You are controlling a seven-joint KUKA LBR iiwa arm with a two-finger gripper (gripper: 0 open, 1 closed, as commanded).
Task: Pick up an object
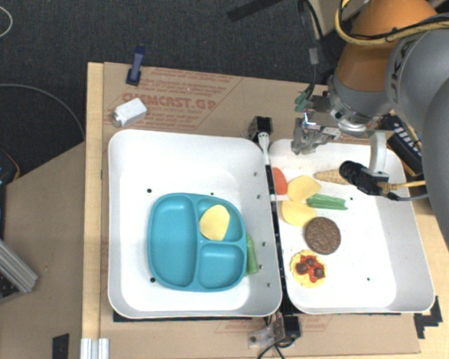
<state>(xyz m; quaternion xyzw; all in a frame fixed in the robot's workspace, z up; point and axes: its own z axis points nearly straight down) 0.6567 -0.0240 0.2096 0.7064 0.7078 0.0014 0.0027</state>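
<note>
Claw [307, 142] hovering over right bin's [404, 249] far corner; finger state unclear. Yellow piece [303, 187] and green bean [327, 200] lying just below, bean's axis running crosswise.

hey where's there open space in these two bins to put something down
Left bin: bare floor left of and behind the blue tray; the tray's big left compartment is bare too. Right bin: bare floor right of the brown patty and the mini pizza, out to the right rim. Crowded: the right bin's left side, and its back end under the claw.
</note>
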